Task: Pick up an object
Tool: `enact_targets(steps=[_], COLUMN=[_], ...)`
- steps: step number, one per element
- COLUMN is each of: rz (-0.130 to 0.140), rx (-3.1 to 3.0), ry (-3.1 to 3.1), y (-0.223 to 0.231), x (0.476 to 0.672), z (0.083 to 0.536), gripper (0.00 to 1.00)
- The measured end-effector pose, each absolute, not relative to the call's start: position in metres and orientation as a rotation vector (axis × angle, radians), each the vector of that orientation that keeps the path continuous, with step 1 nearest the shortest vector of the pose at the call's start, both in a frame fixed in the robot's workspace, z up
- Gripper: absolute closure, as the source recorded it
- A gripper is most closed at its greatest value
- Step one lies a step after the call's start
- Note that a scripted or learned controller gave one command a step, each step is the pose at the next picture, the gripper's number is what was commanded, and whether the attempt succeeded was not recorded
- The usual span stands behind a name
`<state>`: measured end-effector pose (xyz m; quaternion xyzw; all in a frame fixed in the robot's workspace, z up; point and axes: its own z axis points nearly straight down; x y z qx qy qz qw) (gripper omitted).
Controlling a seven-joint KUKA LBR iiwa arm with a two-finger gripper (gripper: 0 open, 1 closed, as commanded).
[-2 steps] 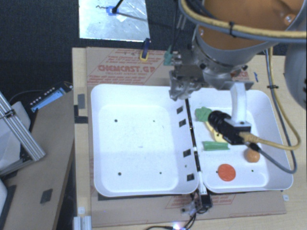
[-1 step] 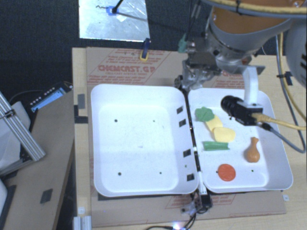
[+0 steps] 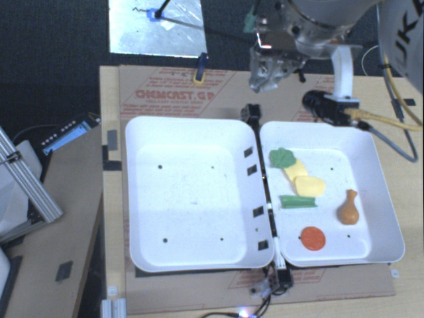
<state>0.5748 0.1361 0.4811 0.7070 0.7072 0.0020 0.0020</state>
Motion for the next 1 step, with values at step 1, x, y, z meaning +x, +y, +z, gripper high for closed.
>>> enact_targets(steps=[1], rz=[-0.003], rx=[2.231], ry=[2.208], y=[0.0207], x=[0.5705], z=[0.4616], gripper=[1.0])
